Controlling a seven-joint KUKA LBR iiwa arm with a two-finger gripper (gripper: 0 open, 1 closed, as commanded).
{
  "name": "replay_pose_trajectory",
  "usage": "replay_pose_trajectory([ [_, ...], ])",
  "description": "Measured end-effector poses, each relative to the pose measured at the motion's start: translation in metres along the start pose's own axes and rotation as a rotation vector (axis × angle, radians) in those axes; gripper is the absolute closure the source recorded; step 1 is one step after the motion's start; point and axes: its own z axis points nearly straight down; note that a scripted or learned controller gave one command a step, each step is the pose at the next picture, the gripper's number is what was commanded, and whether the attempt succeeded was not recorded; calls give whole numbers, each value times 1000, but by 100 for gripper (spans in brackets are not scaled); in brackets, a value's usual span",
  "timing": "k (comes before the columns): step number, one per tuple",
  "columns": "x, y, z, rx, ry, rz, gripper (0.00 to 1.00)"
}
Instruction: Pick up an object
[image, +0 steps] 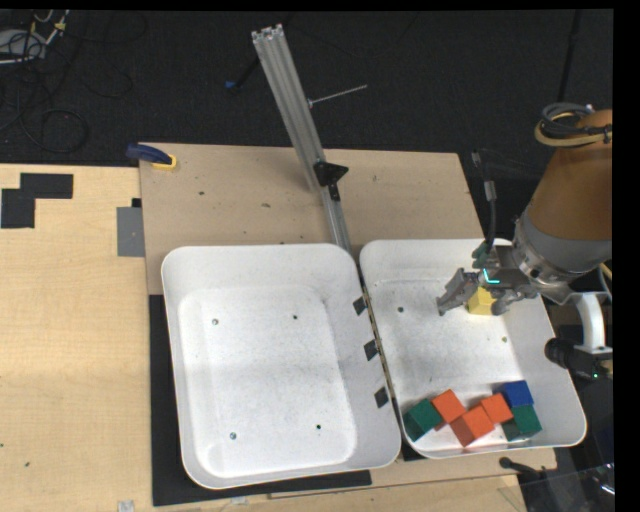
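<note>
My gripper (480, 292) hangs low over the upper right part of the right bin (440, 350), reaching in from the right. Its fingers (455, 294) stand spread, open. A small yellow block (482, 303) lies on the bin floor right under the gripper, between the spread fingers; whether they touch it I cannot tell. In the bin's near right corner lies a cluster of blocks: a green one (423, 416), an orange one (449, 404), two more orange ones (476, 426), a blue one (516, 393) and a dark green one (523, 426).
The left bin (200, 300) sits beside the right one, with black clips (369, 349) along the shared rim. A slanted aluminium rail (298, 120) rises behind the bins. The arm's orange band (572, 180) looms at the right.
</note>
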Motion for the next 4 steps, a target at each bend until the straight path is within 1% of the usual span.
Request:
replay_pose_trajectory([
  [1, -2, 1, -2, -5, -1, 4, 0],
  [2, -7, 1, 61, 2, 0, 2, 0],
  [3, -11, 7, 121, 2, 0, 2, 0],
  [4, -11, 8, 149, -6, -1, 4, 0],
])
